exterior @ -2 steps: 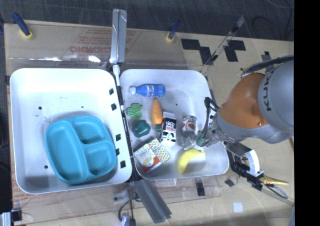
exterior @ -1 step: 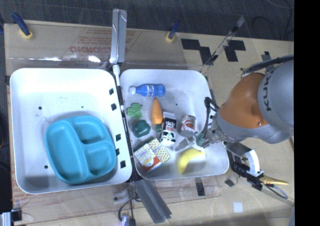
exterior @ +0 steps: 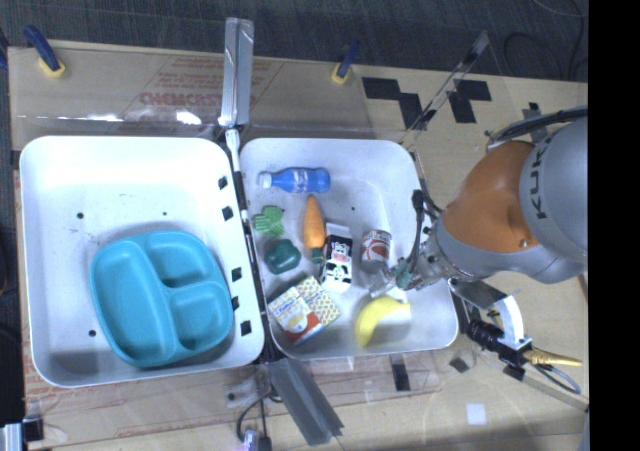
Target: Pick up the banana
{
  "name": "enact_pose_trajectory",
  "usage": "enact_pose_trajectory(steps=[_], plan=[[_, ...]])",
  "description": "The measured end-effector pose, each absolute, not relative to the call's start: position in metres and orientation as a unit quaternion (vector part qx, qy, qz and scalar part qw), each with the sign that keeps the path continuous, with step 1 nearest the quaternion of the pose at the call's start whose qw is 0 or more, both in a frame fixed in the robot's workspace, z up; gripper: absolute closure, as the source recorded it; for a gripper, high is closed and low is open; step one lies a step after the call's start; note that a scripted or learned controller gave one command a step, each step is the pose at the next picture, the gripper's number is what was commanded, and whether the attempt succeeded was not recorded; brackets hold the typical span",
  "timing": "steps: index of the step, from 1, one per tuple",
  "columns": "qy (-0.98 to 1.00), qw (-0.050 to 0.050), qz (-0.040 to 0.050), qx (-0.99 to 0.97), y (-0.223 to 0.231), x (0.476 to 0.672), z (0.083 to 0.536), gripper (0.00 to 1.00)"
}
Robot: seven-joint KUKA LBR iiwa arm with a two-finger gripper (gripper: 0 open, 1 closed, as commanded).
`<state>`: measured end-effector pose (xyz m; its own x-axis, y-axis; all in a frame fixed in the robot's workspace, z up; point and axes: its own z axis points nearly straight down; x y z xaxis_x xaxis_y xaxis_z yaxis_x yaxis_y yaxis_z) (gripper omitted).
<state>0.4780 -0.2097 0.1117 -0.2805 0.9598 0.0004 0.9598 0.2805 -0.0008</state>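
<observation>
Currently logged, from my remote station: one gripper (exterior: 398,277), low over the right bin (exterior: 392,157), near its right wall; I cannot tell its state, and I see nothing held in it.

Item 1, banana (exterior: 381,318): lies just below the gripper and slightly to its left, at the near edge of the right bin. Yellow, short, curved, pale highlight on top. Long axis runs roughly from lower left to upper right, with the upper right end closest to the gripper.

Item 2, silver can (exterior: 375,248): just left of the gripper, above the banana.

Item 3, snack packet (exterior: 304,310): further left of the banana.

Judgement: I would need a short drop toward the banana's middle, closing across its narrow width.
</observation>
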Motion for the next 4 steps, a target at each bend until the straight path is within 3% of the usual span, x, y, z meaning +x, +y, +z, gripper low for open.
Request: enact_pose_trajectory(steps=[1,2,3,4], plan=[[-0.8,0.0,0.0003,-0.6,-0.21,0.478,0.112,0.0],[-0.852,0.002,-0.0001,-0.523,-0.209,0.477,0.092,0.0],[-0.854,0.002,0.0,-0.521,-0.209,0.478,0.102,1.0],[-0.854,0.002,0.0,-0.521,-0.209,0.478,0.102,0.0]])
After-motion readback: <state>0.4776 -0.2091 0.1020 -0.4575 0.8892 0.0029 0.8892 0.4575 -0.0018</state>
